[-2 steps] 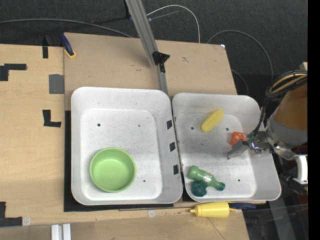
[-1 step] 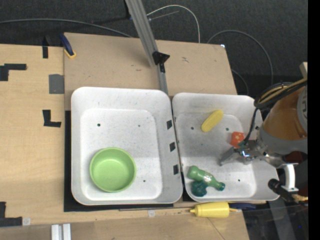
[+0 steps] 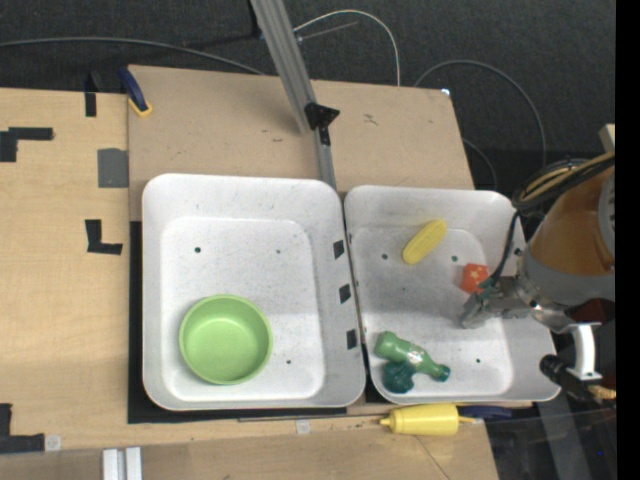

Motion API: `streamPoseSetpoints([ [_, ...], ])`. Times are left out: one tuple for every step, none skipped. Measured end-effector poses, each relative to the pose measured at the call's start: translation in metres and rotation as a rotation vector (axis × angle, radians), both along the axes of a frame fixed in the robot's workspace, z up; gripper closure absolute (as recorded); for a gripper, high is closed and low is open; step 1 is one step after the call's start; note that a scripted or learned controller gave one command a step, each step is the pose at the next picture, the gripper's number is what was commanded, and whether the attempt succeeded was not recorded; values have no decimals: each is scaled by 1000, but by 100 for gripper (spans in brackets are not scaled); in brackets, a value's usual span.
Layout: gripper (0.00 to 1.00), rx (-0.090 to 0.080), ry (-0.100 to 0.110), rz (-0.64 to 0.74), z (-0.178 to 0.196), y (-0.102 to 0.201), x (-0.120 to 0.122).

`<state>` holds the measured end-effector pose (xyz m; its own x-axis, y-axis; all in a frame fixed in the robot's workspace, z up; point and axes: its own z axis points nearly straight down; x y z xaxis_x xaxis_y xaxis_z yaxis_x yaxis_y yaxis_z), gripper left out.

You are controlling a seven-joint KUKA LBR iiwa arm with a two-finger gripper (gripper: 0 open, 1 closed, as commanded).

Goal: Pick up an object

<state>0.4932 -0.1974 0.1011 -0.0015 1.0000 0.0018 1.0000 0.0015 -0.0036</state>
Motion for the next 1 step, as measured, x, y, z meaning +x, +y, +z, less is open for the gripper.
streamPoseSetpoints([
  [100, -3, -7, 0, 62, 0, -2],
])
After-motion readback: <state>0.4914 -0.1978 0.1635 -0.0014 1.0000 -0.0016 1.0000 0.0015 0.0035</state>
